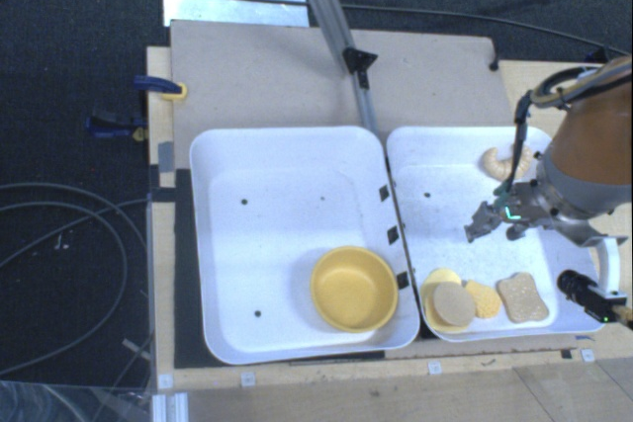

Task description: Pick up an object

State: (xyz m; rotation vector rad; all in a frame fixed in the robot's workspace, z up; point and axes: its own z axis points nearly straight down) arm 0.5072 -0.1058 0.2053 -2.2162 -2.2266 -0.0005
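My gripper (492, 221) hangs over the middle of the right bin (435, 163), with nothing seen between its dark fingers. Below it, along the bin's front edge, lie a round beige biscuit (455, 305) on a yellow piece (438, 280), a small yellow wafer (486, 298) and a tan slice of toast (522, 297). A pale croissant-like piece (497, 162) rests at the bin's far side, partly hidden by the arm. A yellow bowl (354, 288) sits in the front right corner of the left bin (247, 212).
The arm's grey body and orange band (593, 138) cover the right bin's right side. A slanted grey pole (331, 10) crosses the bench behind the bins. Blue and yellow clamps (148, 104) grip the bench's left edge. Cables lie on the dark floor.
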